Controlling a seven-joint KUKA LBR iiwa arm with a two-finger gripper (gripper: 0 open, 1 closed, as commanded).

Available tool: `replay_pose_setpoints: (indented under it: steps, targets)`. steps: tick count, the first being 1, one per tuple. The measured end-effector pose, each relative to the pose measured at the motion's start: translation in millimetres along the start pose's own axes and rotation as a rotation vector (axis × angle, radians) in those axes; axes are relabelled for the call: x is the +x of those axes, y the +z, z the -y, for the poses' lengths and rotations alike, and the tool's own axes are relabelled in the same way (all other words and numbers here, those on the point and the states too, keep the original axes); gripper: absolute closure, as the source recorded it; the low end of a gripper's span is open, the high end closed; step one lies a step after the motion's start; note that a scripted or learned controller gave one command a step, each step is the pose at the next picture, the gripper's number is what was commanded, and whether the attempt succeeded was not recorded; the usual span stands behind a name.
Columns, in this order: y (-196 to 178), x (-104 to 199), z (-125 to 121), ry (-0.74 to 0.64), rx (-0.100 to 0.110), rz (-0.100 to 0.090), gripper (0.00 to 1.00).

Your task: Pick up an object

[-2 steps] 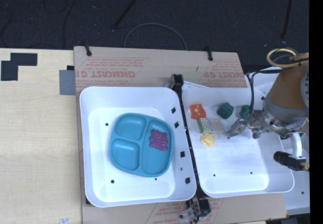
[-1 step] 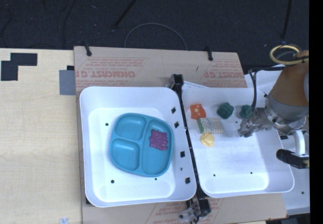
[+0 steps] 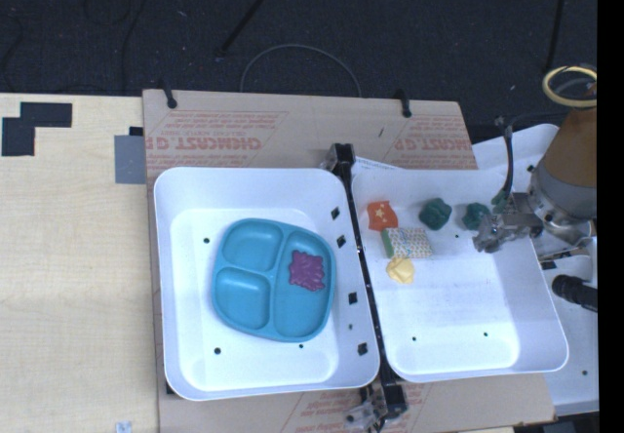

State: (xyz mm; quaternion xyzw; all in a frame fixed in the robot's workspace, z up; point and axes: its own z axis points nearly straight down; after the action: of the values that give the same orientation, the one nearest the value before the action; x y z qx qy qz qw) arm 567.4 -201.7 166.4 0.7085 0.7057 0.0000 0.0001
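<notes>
Seemingly light and rubbery, the teal toy [image 3: 475, 216] sits just left of the fingers [image 3: 487, 238] in the right bin [image 3: 487, 343]; their spread is unclear. Pinch across its middle.

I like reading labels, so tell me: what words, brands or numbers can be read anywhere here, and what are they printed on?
Red print on the cardboard sheet under the bins: upside down and blurred, too unclear to quote.
More red print on the cardboard's front edge: too small to read.
No text shows on the blue tray, the small objects or the white bins.
</notes>
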Motion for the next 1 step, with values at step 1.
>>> replay_pose_setpoints:
  steps: [1]
  targets:
    - [-61.1, -5.0, -4.8, -0.005, -0.002, 0.001, 1.00]
